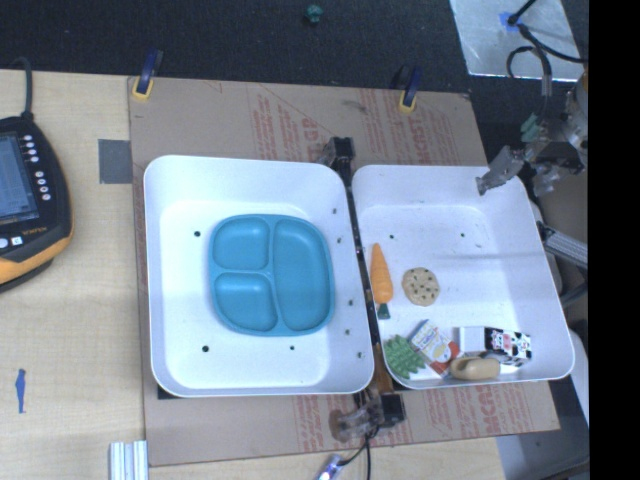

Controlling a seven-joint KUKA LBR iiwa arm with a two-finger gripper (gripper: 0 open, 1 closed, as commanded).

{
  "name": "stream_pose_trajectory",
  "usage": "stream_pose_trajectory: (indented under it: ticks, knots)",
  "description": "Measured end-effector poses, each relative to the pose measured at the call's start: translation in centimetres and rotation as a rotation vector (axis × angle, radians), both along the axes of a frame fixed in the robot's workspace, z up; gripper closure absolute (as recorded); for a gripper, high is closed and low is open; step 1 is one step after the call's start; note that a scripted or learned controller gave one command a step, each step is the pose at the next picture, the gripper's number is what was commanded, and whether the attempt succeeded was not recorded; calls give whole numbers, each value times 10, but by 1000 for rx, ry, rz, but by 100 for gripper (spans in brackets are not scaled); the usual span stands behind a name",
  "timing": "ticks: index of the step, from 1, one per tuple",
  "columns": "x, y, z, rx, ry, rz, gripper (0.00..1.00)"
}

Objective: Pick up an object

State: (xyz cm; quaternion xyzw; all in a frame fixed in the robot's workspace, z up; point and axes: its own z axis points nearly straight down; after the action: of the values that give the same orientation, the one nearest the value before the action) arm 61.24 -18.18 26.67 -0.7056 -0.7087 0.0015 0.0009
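Nearest the camera, the small things crowd the right bin's (520, 223) near wall, from 6 to 4 o'clock. They are a green leaf (401, 356), a packet (432, 341), a tan roll (475, 369) and a black-and-white toy (509, 344). They touch or overlap one another and sit close against the rim. A pick here would probably be cramped, with the wall on one side and neighbours on the other.

Farther in, the carrot (381, 273) lies along the 9 o'clock wall, just beside the seam between the bins. That side leaves little room for a grasp. The cookie (421, 286) lies flat near the centre, apart from the rest with bare floor all round. It looks like the freest target, though its flatness may make it hard to grip.

The left bin (165, 268) holds a blue plate (271, 273) at its centre.

The far half of the right bin is bare, which gives open room to come down and travel. The gripper (497, 179) hangs at the bin's 1 o'clock corner, over the rim and well apart from every item. It carries nothing that can be seen, and whether it is wide or narrow cannot be told.

Two clamps (408, 86) at 12 o'clock pin the board, presumably to keep it from sliding.
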Motion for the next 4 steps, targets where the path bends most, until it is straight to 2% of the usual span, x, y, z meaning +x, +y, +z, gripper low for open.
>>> stream_pose_trajectory:
  ticks: [1, 2, 3, 4]
  knots:
    - [-61, 66, -51, 0, 2, 2, 0]
    - [-51, 69, -116, -1, 2, 1, 0]
    - [-62, 77, -175, 0, 1, 0, 0]
    - [-61, 75, -162, -4, -2, 3, 100]
